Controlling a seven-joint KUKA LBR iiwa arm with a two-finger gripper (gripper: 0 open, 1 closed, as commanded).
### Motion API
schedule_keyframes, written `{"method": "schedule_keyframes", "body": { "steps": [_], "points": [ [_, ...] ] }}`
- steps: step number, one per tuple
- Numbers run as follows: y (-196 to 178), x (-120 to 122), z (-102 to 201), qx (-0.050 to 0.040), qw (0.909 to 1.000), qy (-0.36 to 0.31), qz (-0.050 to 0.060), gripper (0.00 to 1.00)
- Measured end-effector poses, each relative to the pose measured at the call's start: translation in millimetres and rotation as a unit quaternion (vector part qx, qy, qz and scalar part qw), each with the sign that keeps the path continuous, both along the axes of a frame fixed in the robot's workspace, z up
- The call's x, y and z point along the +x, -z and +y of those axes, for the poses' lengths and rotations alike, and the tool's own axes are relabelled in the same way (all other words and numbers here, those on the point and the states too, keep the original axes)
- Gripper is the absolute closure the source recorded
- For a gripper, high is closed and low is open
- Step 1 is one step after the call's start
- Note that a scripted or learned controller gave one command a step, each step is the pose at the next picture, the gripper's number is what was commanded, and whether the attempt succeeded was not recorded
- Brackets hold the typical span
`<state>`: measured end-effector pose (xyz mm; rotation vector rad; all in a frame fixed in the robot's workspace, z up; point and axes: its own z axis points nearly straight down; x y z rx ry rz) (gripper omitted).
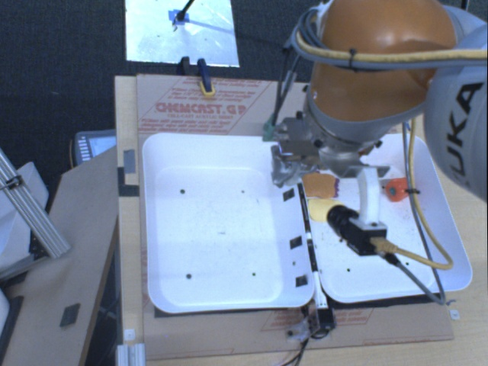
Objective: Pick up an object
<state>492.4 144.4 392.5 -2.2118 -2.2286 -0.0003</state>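
My gripper [284, 168] hangs low over the left edge of the right bin [427, 277], close to the divide between the two bins. Just right of it lies a tan-orange object [320, 184], partly hidden under the wrist. A pale yellow object [320, 208] lies directly below that. A small red-orange object [394, 190] sits further right in the same bin. The big orange band of the arm [381, 44] covers the back of the right bin.
The left bin [152, 227] lies beside the right one, with black clips along their shared rim [301, 242]. A black and white fitting with a yellow cable [362, 231] hangs from the arm over the right bin. Cardboard [202, 105] lies behind the bins.
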Motion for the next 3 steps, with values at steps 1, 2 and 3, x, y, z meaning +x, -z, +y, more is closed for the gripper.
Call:
{"method": "schedule_keyframes", "body": {
  "steps": [1, 2, 3],
  "points": [
    [-151, -5, 27, 0.0033, 0.9999, 0.0, -0.009, 1.0],
    [-142, 56, 87, 0.0002, 1.0, 0.0, -0.003, 1.0],
    [-128, 83, 90, -0.0006, 1.0, 0.003, -0.001, 1.0]
  ]
}}
